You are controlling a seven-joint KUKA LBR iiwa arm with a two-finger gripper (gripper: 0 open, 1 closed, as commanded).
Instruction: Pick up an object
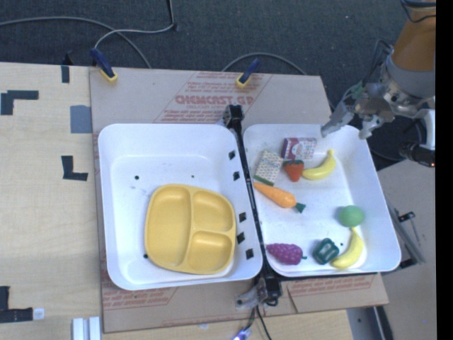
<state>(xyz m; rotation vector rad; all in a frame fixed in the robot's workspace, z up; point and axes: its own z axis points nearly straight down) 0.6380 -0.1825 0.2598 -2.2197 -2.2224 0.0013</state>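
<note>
Above, we see the gripper [348,125] poised over the far right corner of the right bin [376,183], its two fingers [333,127] spread wide with nothing between them. Below it, in the far part of this bin, we find a small maroon box [299,148], a patterned packet [268,166], a strawberry [294,169] and a yellow banana [320,168], grouped close together; the strawberry touches the banana's left end. Just near of these, a carrot [277,195] lies at a slant beside the bin's left wall. Toward the near right we note a green ball [350,216], with a second banana [351,251] just near of it, a dark teal object [325,251] touching that banana's left side, and a bunch of purple grapes [284,253] further left. Alongside, the left bin [120,190] holds a yellow divided plate [190,229], well apart from the gripper. Both bins rest on a cardboard sheet [177,98] held by two clamps [105,66] at its far edge.
</note>
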